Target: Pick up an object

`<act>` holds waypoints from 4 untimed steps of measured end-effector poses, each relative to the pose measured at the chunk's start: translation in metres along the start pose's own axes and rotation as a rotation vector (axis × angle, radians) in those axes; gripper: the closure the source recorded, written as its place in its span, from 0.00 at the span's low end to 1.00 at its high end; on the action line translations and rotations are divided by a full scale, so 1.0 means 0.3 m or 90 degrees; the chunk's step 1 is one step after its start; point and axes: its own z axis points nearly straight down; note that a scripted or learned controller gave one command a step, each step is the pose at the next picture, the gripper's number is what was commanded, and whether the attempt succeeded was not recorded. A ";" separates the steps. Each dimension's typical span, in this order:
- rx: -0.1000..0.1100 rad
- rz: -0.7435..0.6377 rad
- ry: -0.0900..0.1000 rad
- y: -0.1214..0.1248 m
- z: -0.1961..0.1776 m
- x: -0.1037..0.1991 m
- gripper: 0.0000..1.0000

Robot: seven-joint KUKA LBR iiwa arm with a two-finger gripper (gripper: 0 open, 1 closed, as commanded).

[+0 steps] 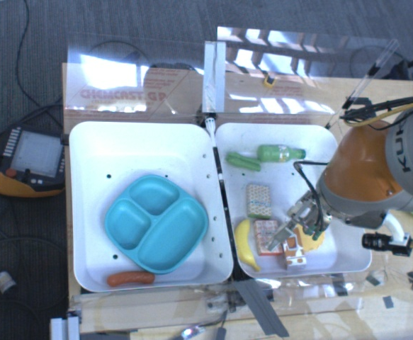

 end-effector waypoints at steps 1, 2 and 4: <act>0.001 0.077 -0.004 0.077 0.019 0.090 0.00; -0.005 0.076 -0.006 0.092 -0.029 0.086 1.00; 0.012 0.465 0.004 0.621 -0.270 0.012 1.00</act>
